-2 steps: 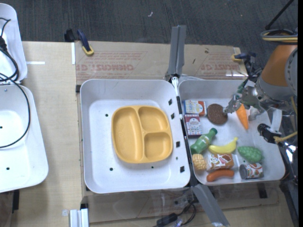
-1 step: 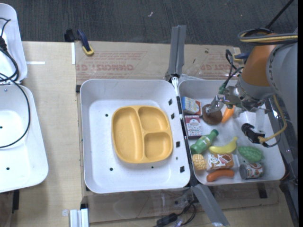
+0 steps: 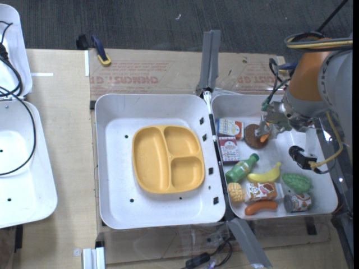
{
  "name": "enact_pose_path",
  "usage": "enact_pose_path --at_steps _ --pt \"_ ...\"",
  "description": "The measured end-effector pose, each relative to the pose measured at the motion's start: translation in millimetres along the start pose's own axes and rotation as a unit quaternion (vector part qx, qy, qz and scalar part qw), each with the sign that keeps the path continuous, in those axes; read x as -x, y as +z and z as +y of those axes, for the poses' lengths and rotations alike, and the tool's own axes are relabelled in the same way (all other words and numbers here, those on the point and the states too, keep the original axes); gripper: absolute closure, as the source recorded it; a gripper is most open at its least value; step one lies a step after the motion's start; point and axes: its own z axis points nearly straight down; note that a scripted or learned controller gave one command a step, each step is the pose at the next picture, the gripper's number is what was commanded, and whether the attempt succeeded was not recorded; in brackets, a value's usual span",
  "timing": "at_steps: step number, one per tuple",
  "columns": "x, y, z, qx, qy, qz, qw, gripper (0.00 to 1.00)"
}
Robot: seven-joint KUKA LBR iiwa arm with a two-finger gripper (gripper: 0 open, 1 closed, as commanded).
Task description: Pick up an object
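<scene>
The claw hangs low over the far part of the right bin, just above a brown round toy; whether it is open or closed cannot be told. Nearer lie a green bottle and a banana. The left bin holds a yellow divided plate.

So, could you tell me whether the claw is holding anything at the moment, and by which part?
It cannot be told. The claw sits low over a brown round item in the right bin, but no hold shows.

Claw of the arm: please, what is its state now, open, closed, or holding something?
Claw: cannot be told; it sits low in the right bin, at a brown round toy.
</scene>
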Motion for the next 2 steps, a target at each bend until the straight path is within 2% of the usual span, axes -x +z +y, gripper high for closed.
enact_pose_path --at_steps 1,2 --pt "-60.6 -111.6 -18.5 0.002 -0.011 0.001 0.9999 1.0" --pt "-54.8 -107.3 -14.1 0.002 -0.054 0.0 0.9985 1.0"
